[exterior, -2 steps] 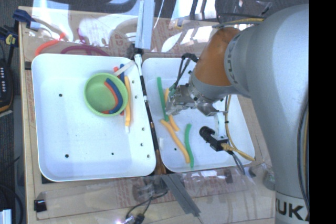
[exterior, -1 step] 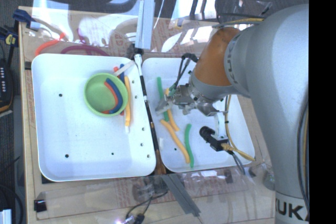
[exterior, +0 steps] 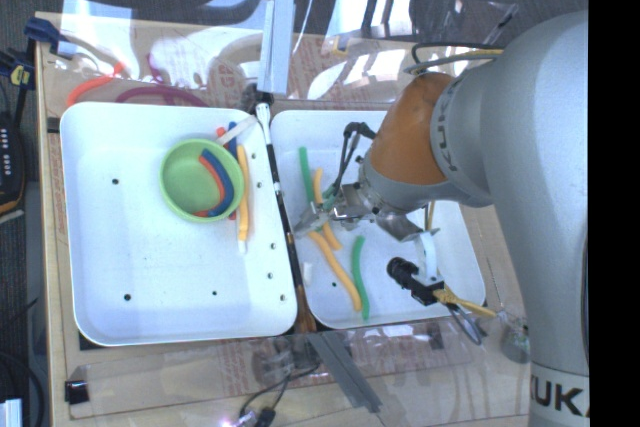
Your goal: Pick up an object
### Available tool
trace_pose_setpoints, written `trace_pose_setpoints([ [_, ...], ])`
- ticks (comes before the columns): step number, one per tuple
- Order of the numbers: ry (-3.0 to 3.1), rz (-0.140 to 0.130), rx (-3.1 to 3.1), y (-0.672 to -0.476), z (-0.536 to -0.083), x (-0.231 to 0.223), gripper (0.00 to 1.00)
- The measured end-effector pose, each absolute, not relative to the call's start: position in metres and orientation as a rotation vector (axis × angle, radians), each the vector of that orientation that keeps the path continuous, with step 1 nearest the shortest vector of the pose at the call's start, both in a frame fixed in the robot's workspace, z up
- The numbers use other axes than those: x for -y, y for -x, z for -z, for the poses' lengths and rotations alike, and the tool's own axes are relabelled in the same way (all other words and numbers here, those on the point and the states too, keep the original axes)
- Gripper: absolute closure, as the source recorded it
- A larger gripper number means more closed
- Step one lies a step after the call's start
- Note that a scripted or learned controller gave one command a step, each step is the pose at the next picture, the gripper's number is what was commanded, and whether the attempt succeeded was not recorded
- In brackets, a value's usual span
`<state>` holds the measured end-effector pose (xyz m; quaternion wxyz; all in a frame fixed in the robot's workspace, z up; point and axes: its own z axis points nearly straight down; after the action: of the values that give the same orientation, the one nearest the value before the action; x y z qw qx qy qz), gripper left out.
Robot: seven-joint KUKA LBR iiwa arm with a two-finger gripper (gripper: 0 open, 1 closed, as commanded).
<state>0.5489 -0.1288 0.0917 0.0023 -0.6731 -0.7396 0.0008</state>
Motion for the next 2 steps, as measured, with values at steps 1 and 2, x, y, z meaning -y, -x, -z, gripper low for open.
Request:
trace_pose_setpoints([
  [1, 2.109, -0.001, 2.327, -0.55, -0.104, 0.13, 1.0],
  [2, 2.404, 0.0, 2.02, -0.565, -0.288, 0.12, 1.0],
])
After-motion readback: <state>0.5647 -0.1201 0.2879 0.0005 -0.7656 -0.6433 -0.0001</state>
